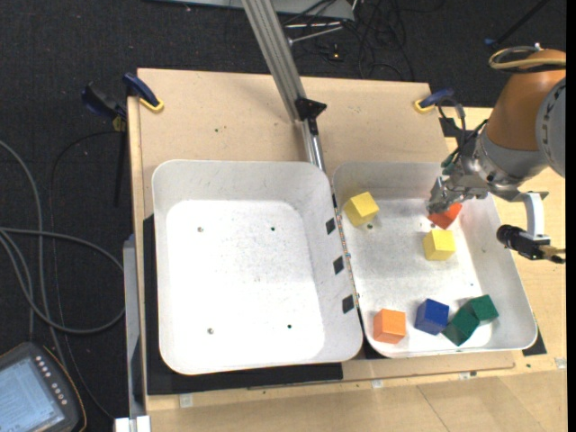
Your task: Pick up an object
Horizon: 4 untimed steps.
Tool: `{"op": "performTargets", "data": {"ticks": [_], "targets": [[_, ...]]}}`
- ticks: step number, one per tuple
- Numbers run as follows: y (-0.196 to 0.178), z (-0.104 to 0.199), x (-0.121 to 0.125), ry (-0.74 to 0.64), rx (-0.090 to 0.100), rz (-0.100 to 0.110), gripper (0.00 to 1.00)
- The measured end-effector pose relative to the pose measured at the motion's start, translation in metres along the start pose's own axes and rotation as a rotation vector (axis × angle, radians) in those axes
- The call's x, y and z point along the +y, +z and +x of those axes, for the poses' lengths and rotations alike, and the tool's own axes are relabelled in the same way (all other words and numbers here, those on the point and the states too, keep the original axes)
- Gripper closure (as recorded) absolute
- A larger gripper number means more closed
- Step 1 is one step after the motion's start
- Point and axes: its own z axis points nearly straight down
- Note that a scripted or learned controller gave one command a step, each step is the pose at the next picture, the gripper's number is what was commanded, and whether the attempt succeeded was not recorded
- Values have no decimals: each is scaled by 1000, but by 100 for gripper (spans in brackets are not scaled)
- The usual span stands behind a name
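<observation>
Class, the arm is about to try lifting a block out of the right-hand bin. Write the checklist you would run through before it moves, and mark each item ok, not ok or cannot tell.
1. Gripper is over the right bin: ok.
2. A target sits at the fingertips, the red block: ok.
3. Red block firmly between the fingers: cannot tell, the wrist hides the contact.
4. Nearest neighbour, the yellow block just below the red block, stands apart from it: ok.
5. Other blocks out of the way, orange block, blue block and green blocks at the near edge: ok.
6. Lift path above free of cables: cannot tell.
</observation>
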Motion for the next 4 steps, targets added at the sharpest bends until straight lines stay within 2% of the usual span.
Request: {"op": "performTargets", "data": {"ticks": [1, 3, 4], "targets": [[-46, -3, 8, -2, 2, 4, 100], [-157, -12, 8, -2, 2, 2, 100], [-139, 37, -4, -6, 6, 12, 100]]}}
